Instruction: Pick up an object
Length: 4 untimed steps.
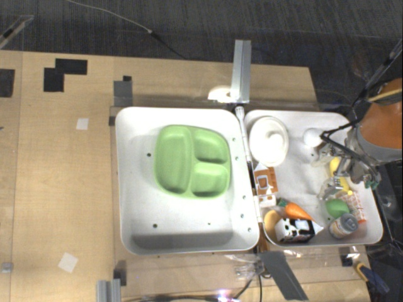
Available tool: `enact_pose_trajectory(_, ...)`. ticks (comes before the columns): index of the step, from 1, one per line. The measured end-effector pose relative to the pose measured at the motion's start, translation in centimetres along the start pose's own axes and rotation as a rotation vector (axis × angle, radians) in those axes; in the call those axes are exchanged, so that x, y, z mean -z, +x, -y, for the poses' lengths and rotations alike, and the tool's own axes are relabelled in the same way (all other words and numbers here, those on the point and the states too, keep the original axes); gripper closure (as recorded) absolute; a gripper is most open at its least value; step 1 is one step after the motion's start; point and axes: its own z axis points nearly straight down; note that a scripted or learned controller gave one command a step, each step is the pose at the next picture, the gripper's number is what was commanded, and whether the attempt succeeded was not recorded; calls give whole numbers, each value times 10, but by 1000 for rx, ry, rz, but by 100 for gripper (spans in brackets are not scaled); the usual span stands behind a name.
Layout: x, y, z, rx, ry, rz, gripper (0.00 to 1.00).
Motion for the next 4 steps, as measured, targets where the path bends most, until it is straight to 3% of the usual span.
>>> enact_pose_trajectory(1,-14,11,2,-35,-2,-18,0)
enact_pose_trajectory(2,1,4,1,-29,2,1,100)
enact_pose_trajectory(3,0,5,1,-29,1,0,0)
enact_pose_trajectory(4,-14,15,4,-30,-1,-18,0)
